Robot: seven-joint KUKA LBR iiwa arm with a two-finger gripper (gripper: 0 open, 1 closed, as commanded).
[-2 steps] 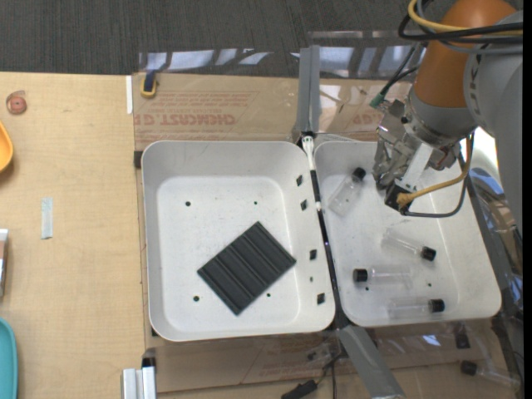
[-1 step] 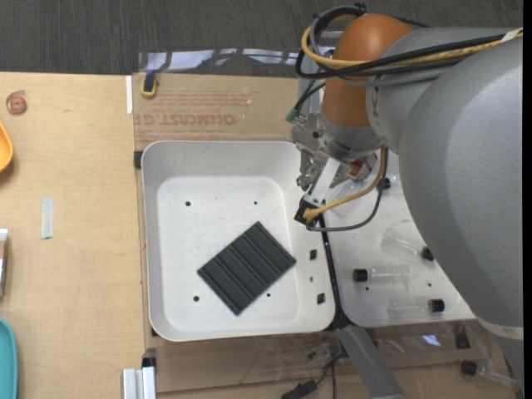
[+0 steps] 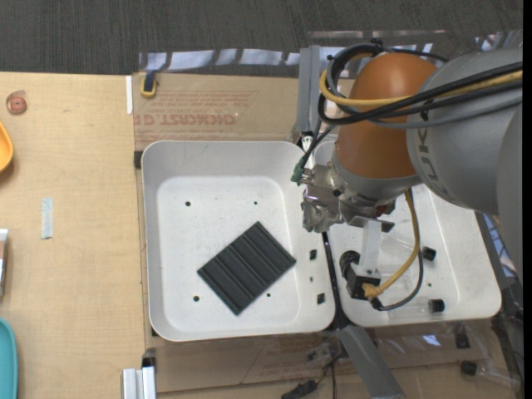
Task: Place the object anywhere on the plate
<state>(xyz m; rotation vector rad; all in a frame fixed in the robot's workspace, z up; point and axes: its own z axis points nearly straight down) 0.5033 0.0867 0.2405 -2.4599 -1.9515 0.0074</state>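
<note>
1. The metal fingers (image 3: pixel 319 214) hang under the orange and grey wrist, above the seam between the two shallow white bins. The wrist covers them from above, so I cannot tell if they are spread or pressed together. I see nothing between them.
2. I judge that the task's thing is the dark grey ribbed rectangular slab (image 3: pixel 247 268). It lies flat on the floor of the white bin on the view's left (image 3: pixel 155 223), apart from all its walls.
3. From the fingers, the slab is toward the view's left and a little toward the lower edge of the view. It is near them but not under them.
4. The long axis of the slab runs on a diagonal, from the lower left to the upper right of the view. Its upper right corner is the part closest to the fingers.
5. The ribs run along this long axis, so a grip probably has to close across the short side.
6. A teal curved piece (image 3: pixel 4 362) on the wooden desk (image 3: pixel 75 264), far to the left of the fingers, is maybe the plate, but I am not sure.
</note>
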